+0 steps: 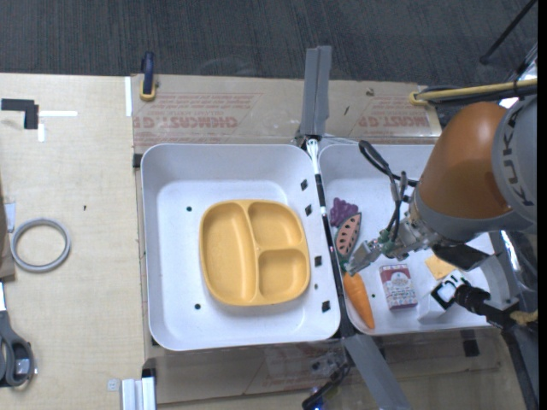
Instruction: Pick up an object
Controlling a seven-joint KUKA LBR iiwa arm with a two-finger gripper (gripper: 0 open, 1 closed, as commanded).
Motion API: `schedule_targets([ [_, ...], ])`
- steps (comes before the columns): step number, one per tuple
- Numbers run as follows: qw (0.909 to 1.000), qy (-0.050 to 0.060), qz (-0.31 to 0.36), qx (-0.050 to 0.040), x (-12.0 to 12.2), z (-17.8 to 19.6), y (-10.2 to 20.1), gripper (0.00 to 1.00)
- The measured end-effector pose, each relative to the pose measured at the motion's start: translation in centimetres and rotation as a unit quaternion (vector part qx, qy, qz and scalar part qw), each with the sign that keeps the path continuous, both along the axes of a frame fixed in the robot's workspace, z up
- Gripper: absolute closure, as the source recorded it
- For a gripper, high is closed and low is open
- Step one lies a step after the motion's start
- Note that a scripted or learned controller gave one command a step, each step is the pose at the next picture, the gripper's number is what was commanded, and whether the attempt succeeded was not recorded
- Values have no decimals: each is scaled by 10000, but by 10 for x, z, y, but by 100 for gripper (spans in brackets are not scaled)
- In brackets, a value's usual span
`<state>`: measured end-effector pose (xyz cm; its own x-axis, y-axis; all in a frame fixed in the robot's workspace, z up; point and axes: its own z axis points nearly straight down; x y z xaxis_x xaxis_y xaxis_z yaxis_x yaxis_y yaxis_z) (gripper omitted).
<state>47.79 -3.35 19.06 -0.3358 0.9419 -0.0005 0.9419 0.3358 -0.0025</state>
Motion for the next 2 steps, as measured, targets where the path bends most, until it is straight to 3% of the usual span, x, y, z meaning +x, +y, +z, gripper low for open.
schedule_targets([
  [1, 10000, -4, -14, -4, 14, -99, -70, 0],
  [2, 10000, 4, -17, -3, 13, -91, -70, 100],
])
